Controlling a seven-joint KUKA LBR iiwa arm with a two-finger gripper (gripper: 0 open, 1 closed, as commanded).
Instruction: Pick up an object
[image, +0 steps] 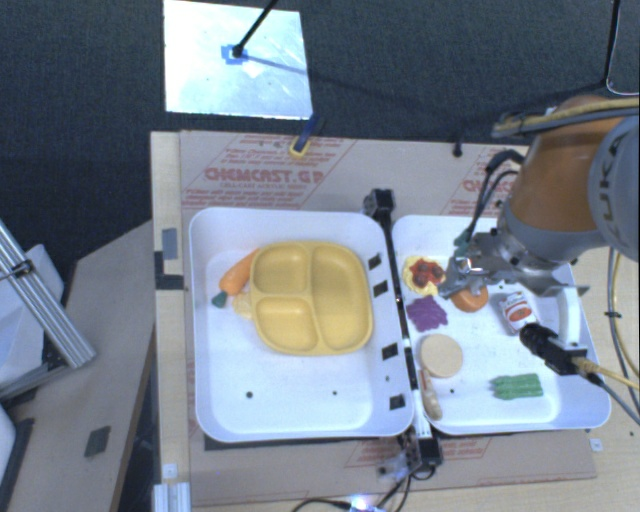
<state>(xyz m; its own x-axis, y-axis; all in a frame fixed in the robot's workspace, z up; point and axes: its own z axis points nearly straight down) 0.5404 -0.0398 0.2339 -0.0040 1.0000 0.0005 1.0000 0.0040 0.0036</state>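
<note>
My gripper (466, 282) is low in the right bin (570, 400), at its upper middle, right over a small orange object (470, 298). Its fingers are hidden from here under the wrist. Close to its left lie a pizza slice toy (423, 272) and a purple bunch of grapes (427, 313). A white bottle with a red label (515, 308) lies to its right. A tan round cookie (441, 355) and a green bean-like piece (516, 386) lie nearer the front.
The left bin (220, 400) holds a yellow divided plate (305, 297) with a carrot (236, 273) at its left edge. A black divider (395, 300) runs between the bins. A tan stick (430, 395) lies by the divider. The arm's body (575, 190) overhangs the right bin's far right.
</note>
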